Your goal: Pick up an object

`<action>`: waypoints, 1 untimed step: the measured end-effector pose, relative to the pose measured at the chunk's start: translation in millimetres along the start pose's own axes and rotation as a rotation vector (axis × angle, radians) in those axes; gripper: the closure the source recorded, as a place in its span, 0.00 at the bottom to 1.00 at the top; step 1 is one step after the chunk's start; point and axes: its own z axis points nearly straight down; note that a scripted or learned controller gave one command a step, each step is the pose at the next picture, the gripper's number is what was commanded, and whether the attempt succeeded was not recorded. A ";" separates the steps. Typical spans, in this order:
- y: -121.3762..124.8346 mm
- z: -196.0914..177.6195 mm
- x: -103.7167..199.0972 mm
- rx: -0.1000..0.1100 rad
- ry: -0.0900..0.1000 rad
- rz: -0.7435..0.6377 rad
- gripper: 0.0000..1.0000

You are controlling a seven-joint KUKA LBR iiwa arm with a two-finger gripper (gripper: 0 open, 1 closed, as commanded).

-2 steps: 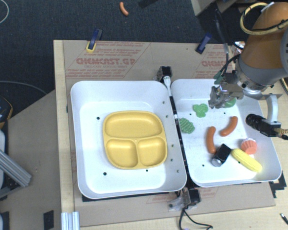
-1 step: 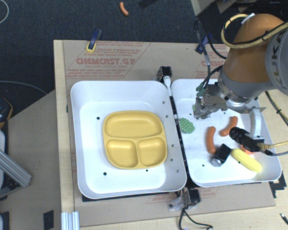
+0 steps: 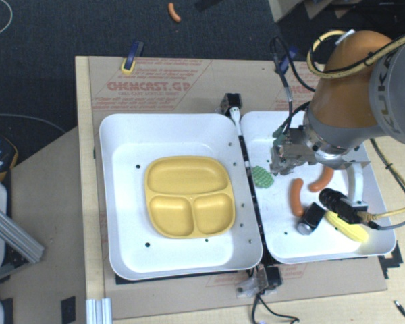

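In the right bin (image 3: 283,245), my gripper (image 3: 279,165) hangs low near the left wall, just above and to the right of a small green leafy piece (image 3: 260,176). An orange sausage (image 3: 296,196) lies upright-lengthwise just right of the green piece. A second orange sausage (image 3: 322,178) lies slanted under the wrist, partly hidden by it. A yellow banana (image 3: 349,229) rests near the bin's front right corner. Nothing shows between the gripper's tips.
The left bin (image 3: 121,154) holds a yellow divided plate (image 3: 189,196) at its middle. A clamp (image 3: 130,57) sits on the board's far edge, and a small orange piece (image 3: 174,11) lies on the dark floor beyond. The arm's bulk covers the right bin's far half.
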 end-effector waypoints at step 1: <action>0.9 2.1 10.5 0.000 0.000 -0.002 1.00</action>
